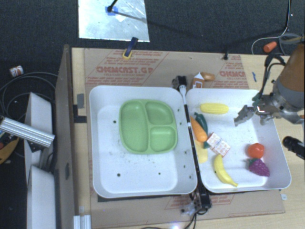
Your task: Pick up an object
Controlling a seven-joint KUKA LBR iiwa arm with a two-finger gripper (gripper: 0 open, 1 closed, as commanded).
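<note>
Banana (pixel 224 170), grapes (pixel 258 167), tomato (pixel 256 150): front of right bin (pixel 281 147). Corn cob (pixel 214 109): rear. Gripper (pixel 253 115) hovers above, fingers (pixel 242 115) spread, holding nothing.

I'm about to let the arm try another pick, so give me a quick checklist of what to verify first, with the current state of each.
1. Gripper free of any object: ok, nothing shows between its fingers.
2. Gripper over the right bin that holds the toys: ok, it hangs above the bin's upper right part.
3. Gripper lined up on a target: not ok, it sits right of the corn cob and above the tomato, over bare floor.
4. Isolated targets available: ok, the corn cob lies apart from everything.
5. Crowded spots: not ok, the carrot, the small card and the banana lie close together.
6. Gripper height above the bin: cannot tell.
</note>
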